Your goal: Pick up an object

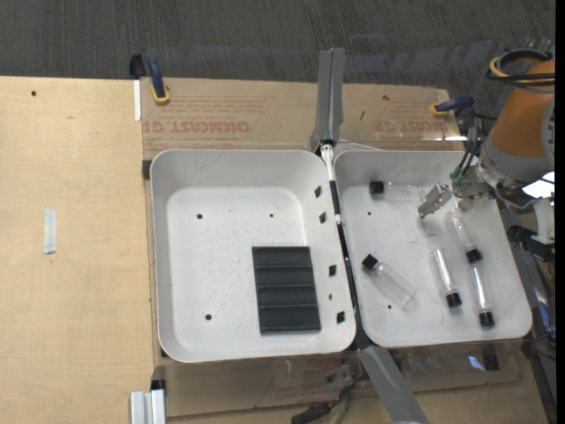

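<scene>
Several clear vials with black caps lie in the right bin. One vial lies left of centre, a second vial and a third lie toward the near right, and a small black-capped vial rests near the far wall. Another clear vial lies just below my gripper. The gripper hangs over the far right part of this bin, below the orange band of the arm. I see nothing held in it.
The left bin holds a black ribbed block near its front. A grey divider post rises between the bins at the back. Clamps hold cardboard behind the bins.
</scene>
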### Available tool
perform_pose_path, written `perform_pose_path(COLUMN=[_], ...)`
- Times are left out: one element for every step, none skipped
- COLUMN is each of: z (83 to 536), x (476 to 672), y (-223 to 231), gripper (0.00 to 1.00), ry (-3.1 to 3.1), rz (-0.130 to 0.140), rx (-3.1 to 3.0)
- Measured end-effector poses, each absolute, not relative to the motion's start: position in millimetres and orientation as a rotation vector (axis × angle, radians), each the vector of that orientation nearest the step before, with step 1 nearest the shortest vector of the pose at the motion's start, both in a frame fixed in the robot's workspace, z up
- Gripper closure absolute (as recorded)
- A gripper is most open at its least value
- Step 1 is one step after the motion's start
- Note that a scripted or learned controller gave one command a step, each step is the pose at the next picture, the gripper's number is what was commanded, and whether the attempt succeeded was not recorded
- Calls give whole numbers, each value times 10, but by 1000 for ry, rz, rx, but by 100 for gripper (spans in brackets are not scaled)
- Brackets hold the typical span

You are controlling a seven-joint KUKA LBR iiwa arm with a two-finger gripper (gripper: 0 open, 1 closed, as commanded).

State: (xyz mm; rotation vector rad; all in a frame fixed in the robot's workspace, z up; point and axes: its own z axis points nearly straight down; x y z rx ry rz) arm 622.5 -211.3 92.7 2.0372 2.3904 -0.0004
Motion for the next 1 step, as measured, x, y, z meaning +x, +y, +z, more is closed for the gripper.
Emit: perform_pose_path(z=[915], x=[5612], y=[-2124], gripper=[0], ry=[2389], rz=[1], rx=[2043])
